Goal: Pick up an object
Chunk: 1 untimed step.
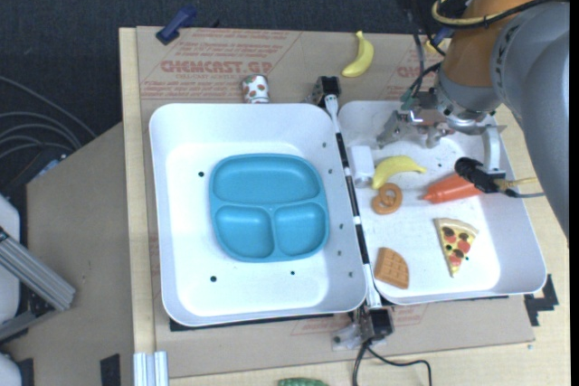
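A bench seen from above holds two shallow white bins side by side. The left bin (pixel 172 194) carries a blue divided tray (pixel 269 205). The right bin (pixel 516 258) is the landmark here. Along its far edge sits the grey arm with its orange band (pixel 470 59), and the gripper (pixel 418 124) hangs just over the bin's far corner; whether it grasps anything cannot be told. Near the bin's left wall lies a yellow banana (pixel 398 167), with a small pretzel (pixel 387 199) just beside it. A carrot (pixel 450 188) rests near the bin's middle. Toward the bin's near edge lie a pizza slice (pixel 455 244) and a waffle (pixel 391 268). Beyond the bin's far edge, on the cardboard (pixel 217 63), lies a second banana (pixel 358 57).
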### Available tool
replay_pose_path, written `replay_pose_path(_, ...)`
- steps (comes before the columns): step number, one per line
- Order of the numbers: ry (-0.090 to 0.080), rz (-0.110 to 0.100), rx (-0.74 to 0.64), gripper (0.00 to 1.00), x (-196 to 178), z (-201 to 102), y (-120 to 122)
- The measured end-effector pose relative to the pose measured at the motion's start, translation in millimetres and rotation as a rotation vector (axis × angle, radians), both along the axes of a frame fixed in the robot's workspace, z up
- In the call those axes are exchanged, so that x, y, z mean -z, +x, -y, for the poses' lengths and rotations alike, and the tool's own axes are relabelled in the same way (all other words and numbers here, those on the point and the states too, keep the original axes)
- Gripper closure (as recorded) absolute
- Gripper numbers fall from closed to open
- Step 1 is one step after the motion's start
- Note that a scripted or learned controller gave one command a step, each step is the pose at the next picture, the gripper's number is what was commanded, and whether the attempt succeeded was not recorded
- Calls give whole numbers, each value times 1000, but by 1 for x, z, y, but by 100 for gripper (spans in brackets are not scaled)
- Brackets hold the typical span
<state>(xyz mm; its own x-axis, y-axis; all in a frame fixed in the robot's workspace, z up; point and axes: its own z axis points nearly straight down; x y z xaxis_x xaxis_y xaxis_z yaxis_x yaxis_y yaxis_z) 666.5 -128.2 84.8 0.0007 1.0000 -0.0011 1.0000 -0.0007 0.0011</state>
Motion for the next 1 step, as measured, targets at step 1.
replay_pose_path(1,1,-2,-1,0,0,-9,0)
